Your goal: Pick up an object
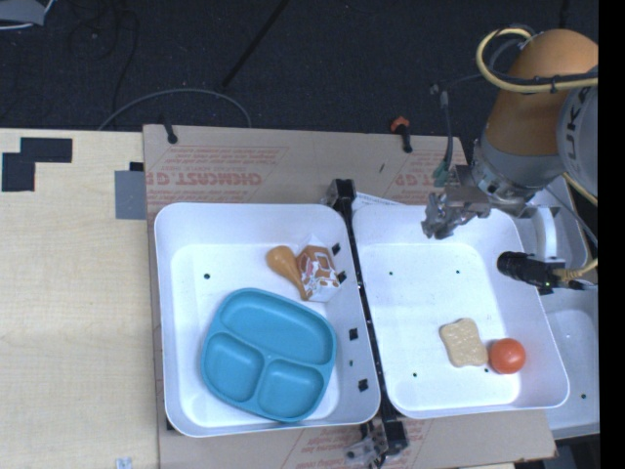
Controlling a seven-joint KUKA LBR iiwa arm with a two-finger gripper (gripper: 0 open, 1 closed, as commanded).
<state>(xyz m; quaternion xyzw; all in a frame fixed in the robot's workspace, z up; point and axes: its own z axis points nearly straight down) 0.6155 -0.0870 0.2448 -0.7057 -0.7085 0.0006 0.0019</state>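
The grey arm's two-finger gripper point(441, 225) hangs over the far rim of the right-hand shallow white plastic bin point(420, 399), pointing down and slightly left; its dark fingers merge with the wrist hardware from this angle, so I cannot tell whether they stand apart or together, and nothing is visibly caught between them. Any object will do for this task, and the nearest candidates lie in the same bin, toward its near right corner: a flat tan biscuit-shaped piece point(463, 343) and, touching its right side, a small round orange-red ball point(506, 356). Both sit well apart from the gripper, with bare bin floor between. To do the pick well, I judge the arm should travel over the bin toward that corner, centre above one item only, and descend straight. The ball offers more height to close on but may roll; the flat piece lies low and may slip under the tips. Approaching the ball from the open side, away from the bin wall and the biscuit, should lessen the chance of nudging either. In the left-hand white bin point(181, 233) lie a blue three-compartment plastic tray point(269, 355), a tan drumstick-shaped toy point(286, 265) and a crumpled brown-and-white wrapper point(318, 270) beside it.
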